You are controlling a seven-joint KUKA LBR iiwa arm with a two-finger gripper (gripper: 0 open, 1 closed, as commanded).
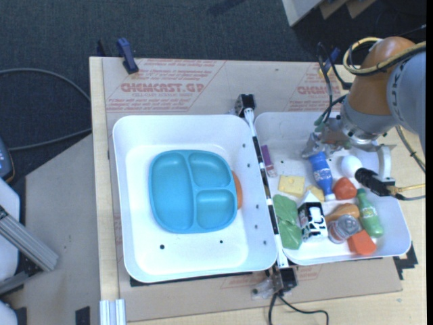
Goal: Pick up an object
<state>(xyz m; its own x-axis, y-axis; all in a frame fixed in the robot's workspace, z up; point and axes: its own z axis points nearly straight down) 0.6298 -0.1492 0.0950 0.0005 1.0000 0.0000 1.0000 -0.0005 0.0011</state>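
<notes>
My gripper [323, 141] hangs low over the back of the right bin [291, 124], reaching in from the right under the grey wrist and orange band. Directly in front of it lies a blue bottle [322, 172] with a white cap end, its top close to or touching the gripper. A white egg-like ball [351, 162] sits just right of the bottle. A yellow block [292, 185], a red tomato-like piece [345, 188] and a green bottle [369, 217] lie nearby.
The left bin [135, 137] holds a blue divided plate [193, 189] with an orange piece [237, 189] peeking from under its right edge. The right bin also holds a green leafy item [287, 221], a black-and-white item [312, 220], a can [346, 228] and a purple marker [266, 156].
</notes>
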